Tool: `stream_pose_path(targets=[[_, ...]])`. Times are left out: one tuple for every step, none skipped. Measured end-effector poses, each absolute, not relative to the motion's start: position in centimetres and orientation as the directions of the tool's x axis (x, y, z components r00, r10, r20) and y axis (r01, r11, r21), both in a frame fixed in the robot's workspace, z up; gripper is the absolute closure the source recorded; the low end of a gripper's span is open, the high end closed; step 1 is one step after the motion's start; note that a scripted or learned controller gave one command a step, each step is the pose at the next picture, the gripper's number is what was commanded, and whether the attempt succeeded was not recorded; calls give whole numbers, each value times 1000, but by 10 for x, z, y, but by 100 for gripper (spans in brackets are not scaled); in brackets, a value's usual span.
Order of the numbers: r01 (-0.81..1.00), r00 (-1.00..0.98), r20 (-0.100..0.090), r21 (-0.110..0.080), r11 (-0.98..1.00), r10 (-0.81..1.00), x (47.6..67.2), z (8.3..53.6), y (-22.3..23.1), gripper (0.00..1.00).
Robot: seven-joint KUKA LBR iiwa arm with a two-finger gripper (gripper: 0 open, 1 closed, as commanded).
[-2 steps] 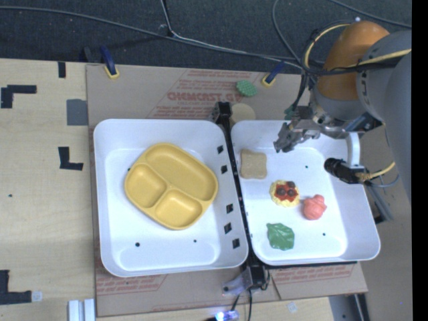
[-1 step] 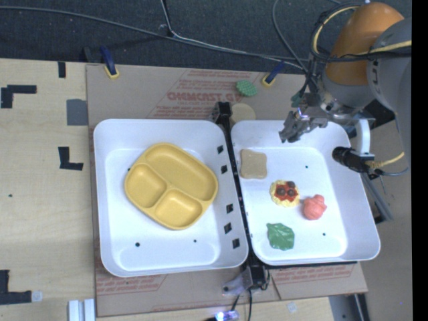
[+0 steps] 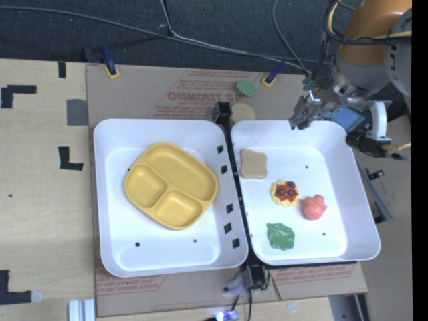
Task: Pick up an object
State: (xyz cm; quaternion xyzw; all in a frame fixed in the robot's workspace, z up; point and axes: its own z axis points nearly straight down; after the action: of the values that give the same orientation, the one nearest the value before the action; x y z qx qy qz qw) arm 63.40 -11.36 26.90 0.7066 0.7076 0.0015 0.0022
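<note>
A grey arm with an orange band hangs at the upper right of the surface, its claw poised over the far rim of the right bin; whether the claw stands wide or narrow cannot be told from this angle, and nothing is seen in it.

Four small items lie apart on the right bin's floor: a tan, bread-like slice near the divider, a yellow piece with red and dark spots in the middle, a red lump just beside it, and a green leaf-like piece toward the near wall. The left bin carries a yellow divided tray.

The tan slice looks the nearest candidate, with open floor on three sides; a straight descent centred on it would likely serve best. The yellow and red pieces sit close together, so a grab at either risks nudging the other. The green piece lies nearer the bin's front wall, leaving less room there. The clips along the divider are worth keeping clear of.
</note>
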Motion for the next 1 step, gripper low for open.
stream_pose_path(targets=[[1000,-6,1,-1,6,1000,645,260,-63,100]])
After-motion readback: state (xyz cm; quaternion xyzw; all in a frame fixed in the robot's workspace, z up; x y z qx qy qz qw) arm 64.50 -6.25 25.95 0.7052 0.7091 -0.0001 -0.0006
